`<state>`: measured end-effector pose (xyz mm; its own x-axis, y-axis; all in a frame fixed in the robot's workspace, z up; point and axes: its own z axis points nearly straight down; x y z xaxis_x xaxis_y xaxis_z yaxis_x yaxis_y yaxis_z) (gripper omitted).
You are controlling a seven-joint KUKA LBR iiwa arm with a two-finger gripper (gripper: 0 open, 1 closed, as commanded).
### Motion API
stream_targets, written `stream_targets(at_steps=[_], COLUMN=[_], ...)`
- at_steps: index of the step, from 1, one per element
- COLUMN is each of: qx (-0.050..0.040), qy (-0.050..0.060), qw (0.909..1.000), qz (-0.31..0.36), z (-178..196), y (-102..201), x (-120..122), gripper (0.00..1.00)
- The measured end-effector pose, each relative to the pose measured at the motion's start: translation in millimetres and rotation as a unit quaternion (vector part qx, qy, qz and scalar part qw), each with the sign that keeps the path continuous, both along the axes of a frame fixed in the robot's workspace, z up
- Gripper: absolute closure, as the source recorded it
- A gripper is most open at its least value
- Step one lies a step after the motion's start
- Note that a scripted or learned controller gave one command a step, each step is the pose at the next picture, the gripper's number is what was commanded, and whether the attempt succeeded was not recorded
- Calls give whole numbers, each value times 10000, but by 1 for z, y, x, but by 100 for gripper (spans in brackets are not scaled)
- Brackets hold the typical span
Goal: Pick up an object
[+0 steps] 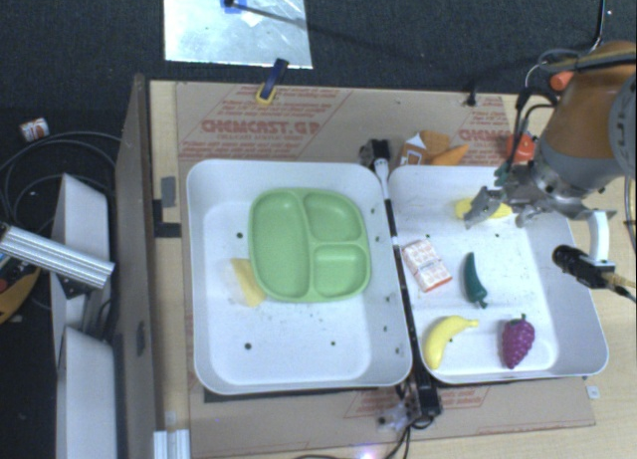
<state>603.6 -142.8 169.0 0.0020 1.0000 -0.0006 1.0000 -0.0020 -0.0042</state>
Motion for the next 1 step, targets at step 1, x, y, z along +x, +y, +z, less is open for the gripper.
stream_targets(at_steps=[1], qx=[10], qy=[-3], qw=[10000], qz=[2], z=[-89], y=[-4], x=[-33], gripper=[0])
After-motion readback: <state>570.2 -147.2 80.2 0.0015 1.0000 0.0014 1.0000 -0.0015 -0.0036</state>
